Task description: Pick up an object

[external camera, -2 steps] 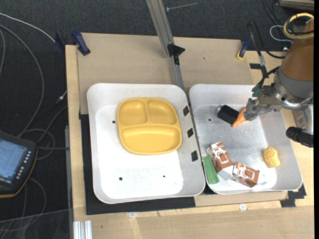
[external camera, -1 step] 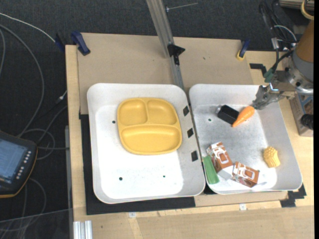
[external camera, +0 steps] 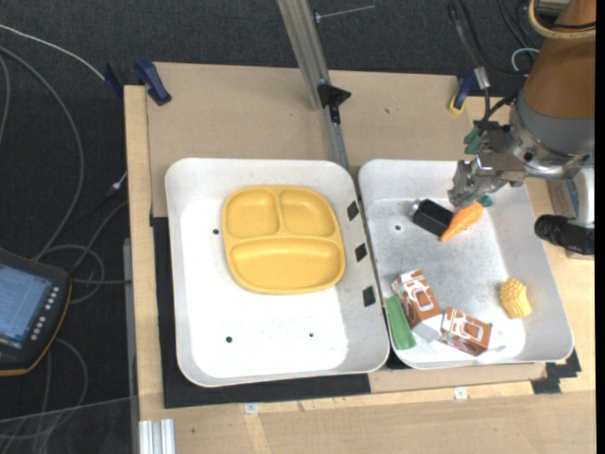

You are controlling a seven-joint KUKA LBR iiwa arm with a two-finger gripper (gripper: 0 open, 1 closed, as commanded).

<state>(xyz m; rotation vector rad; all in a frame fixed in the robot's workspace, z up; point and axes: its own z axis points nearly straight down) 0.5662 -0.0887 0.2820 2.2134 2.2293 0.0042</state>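
Two white bins side by side on the bench. Left bin (external camera: 194, 348) holds one yellow divided plate (external camera: 283, 237), three compartments, sitting in the bin's upper half, centre-left of frame. Right bin (external camera: 548, 343) holds six items, counted: one orange carrot (external camera: 462, 222), one black block (external camera: 432, 217), one yellow corn piece (external camera: 513, 297), two small brown-and-white cartons (external camera: 418, 297) (external camera: 466, 331), one green stick (external camera: 399, 323).

Carrot lies in the upper middle of the right bin, tilted, its left end just beside the black block, touching or nearly so. Corn sits near the bin's right wall, lower right of frame. The two cartons lie close together at the bin's lower edge, one by the left wall and one toward the middle. Green stick lies along the left wall, just beside the left carton.

One gripper (external camera: 475, 189) at upper right of frame, under the grey arm with orange band, right above the carrot's upper end. Fingertips seem to meet or overlap the carrot top, but contact is unclear. Can't tell how far apart they are or whether anything is grasped.

Two blue clamps (external camera: 151, 80) (external camera: 461, 93) at the bench's upper corners. One metal pole (external camera: 307, 41) rises from top centre.
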